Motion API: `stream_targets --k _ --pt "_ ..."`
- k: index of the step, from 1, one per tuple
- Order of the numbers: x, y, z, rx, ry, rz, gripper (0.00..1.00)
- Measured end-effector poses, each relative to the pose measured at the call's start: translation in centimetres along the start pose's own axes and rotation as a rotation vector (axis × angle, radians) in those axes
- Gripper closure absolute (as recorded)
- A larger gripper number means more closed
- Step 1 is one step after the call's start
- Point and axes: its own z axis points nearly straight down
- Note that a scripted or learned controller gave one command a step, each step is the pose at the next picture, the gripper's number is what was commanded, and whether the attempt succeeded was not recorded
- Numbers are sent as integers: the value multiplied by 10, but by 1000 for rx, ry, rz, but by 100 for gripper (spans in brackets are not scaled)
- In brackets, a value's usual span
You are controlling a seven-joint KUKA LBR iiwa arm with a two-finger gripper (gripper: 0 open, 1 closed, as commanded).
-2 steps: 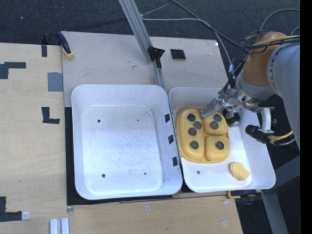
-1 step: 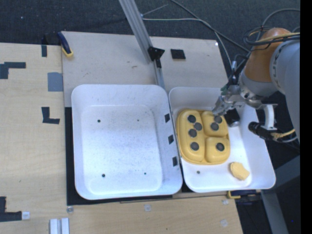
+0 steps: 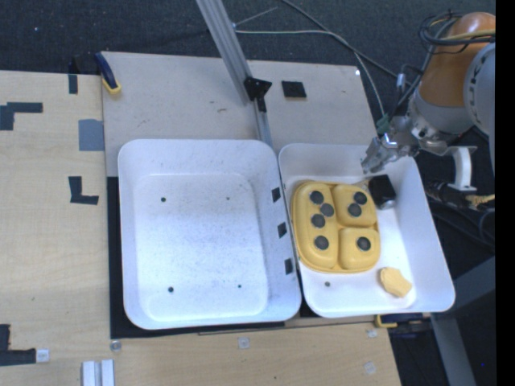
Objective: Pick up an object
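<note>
The right bin holds a yellow moulded piece with four rounded lobes and several dark round spots, lying in its middle. A small yellow lump rests near that bin's front right corner. A small black block lies by the moulded piece's far right corner. My gripper hangs over the far edge of the right bin, just above and behind the black block, with nothing seen in it.
The left bin stands beside the right one, sharing a middle wall. A slanted metal bar crosses the bench behind the bins. Cables run along the back, and tape marks sit at the left.
</note>
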Motion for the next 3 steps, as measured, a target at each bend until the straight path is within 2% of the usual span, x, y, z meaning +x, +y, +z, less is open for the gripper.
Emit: stream_targets --k 2,3 --pt "-1 1 -75 2 1 0 100" --pt "0 2 -97 4 1 0 100"
